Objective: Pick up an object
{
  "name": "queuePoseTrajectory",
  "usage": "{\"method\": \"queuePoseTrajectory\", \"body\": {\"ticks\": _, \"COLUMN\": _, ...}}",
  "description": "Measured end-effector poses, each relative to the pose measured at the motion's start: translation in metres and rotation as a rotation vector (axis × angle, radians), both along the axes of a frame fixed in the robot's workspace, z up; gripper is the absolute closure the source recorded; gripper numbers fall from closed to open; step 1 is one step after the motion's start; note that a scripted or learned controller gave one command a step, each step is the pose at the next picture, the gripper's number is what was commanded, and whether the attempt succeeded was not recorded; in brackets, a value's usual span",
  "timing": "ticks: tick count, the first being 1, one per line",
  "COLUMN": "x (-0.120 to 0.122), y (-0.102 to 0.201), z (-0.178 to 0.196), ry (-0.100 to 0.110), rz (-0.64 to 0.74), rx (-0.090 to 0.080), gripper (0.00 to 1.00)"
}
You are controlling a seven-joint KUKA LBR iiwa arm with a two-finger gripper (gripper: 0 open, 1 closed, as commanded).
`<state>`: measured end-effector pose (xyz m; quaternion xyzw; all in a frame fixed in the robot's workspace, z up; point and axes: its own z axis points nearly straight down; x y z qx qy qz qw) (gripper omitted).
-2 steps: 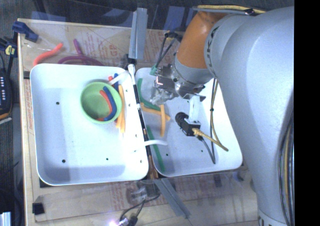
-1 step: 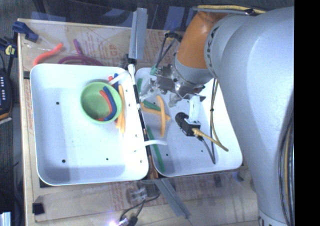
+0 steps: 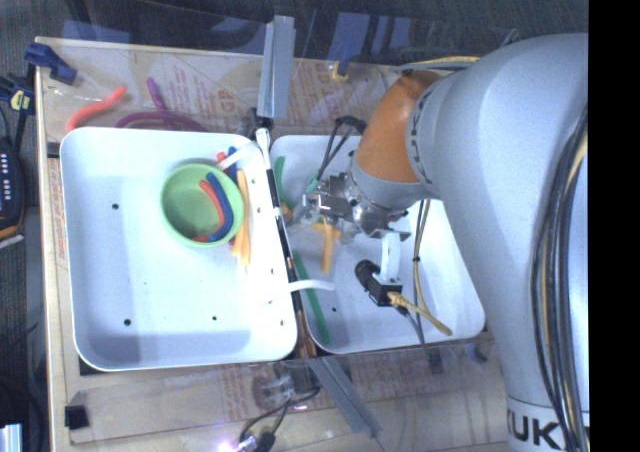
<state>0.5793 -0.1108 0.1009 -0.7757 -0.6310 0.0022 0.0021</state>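
**Arm over the right bin, an orange stick just beneath it**

At the far left, the counter (image 3: 200, 80) carries a red-orange curved piece (image 3: 95, 108) and a purple tube (image 3: 160, 121), both lying behind the left bin (image 3: 110, 330). In that bin a green bowl (image 3: 185, 205) sits toward the back right corner. A red curved piece (image 3: 213, 198) and a blue curved piece (image 3: 224, 183) rest inside the bowl, and an orange rod (image 3: 243, 240) lies against the bowl's right edge, close to the bin's wall.

A white strip (image 3: 312, 285) lies across the rims where the two bins meet.

In the right bin (image 3: 455, 315), an orange stick (image 3: 326, 248) lies on the floor near the left wall. A green strip (image 3: 317, 308) lies in front of it, running toward the front edge.

The arm (image 3: 500, 110), with its orange band (image 3: 392, 140), reaches in from the right. The jaws hang over the left part of the right bin, just above the back end of the orange stick. The wrist hides them, so I cannot tell whether they are apart or together, or whether they touch the stick.
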Motion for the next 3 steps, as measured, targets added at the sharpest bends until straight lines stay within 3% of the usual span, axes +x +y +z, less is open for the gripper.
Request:
{"method": "queuePoseTrajectory", "body": {"ticks": 1, "x": 0.0001, "y": 0.0007, "z": 0.0097, "ry": 0.002, "rz": 0.003, "rx": 0.002, "gripper": 1.0}}
{"method": "queuePoseTrajectory", "body": {"ticks": 2, "x": 0.0001, "y": 0.0008, "z": 0.0097, "ry": 0.002, "rz": 0.003, "rx": 0.002, "gripper": 0.0}}
{"method": "queuePoseTrajectory", "body": {"ticks": 3, "x": 0.0001, "y": 0.0012, "z": 0.019, "ry": 0.003, "rz": 0.006, "rx": 0.004, "gripper": 1.0}}
